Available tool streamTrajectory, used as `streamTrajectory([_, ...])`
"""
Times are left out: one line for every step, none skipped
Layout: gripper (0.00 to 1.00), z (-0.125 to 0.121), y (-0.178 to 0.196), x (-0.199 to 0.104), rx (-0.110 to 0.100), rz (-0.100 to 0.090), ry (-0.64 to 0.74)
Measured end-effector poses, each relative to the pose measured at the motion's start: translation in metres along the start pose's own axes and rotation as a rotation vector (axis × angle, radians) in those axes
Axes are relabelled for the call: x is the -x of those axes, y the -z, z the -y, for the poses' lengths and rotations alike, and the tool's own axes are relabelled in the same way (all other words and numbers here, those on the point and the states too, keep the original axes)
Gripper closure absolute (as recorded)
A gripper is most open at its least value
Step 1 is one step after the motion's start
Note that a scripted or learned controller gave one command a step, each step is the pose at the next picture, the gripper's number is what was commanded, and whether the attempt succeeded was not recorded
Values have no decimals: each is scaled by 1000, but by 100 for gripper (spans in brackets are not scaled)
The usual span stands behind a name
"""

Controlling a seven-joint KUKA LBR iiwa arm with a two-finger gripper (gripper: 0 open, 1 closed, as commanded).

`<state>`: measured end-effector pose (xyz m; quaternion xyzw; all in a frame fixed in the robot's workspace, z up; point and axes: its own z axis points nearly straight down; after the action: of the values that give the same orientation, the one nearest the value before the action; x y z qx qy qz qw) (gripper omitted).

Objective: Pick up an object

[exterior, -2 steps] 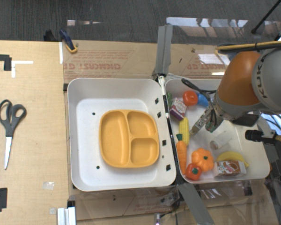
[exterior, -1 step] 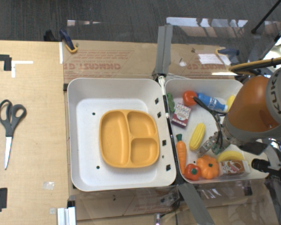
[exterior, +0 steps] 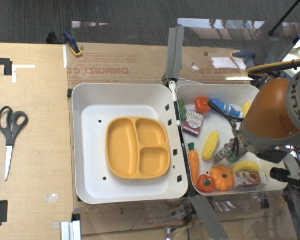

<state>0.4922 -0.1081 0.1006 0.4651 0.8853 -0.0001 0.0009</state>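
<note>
Down at the near edge of the right white bin sit a round orange toy pumpkin, a small red toy tomato at its 9 o'clock, and a flat snack packet at its 3 o'clock. A long orange toy carrot lies by the bin's left wall. A yellow toy banana pokes out just above the packet.

The metal gripper hangs low at the pumpkin's 12 o'clock, just beside a yellow toy corn cob at its 9 o'clock. I cannot tell if it is open or closed, and nothing shows inside it.

Farther back lie a small dark red box, a red toy pepper and a blue tube.

The corn looks like the best thing to pick. To do it well, the gripper should go over the corn's middle, across its thin side, then squeeze and lift straight up.

The left white bin holds a yellow plastic tray with three parts.
</note>
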Motion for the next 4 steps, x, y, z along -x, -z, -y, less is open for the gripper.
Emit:
streamTrajectory([0,0,0,0,0,0,-1])
streamTrajectory([100,-1,9,1,1,1,0])
streamTrajectory([100,-19,-9,31,-3,-1,-456])
streamTrajectory([100,-105,91,49,-1,1,-440])
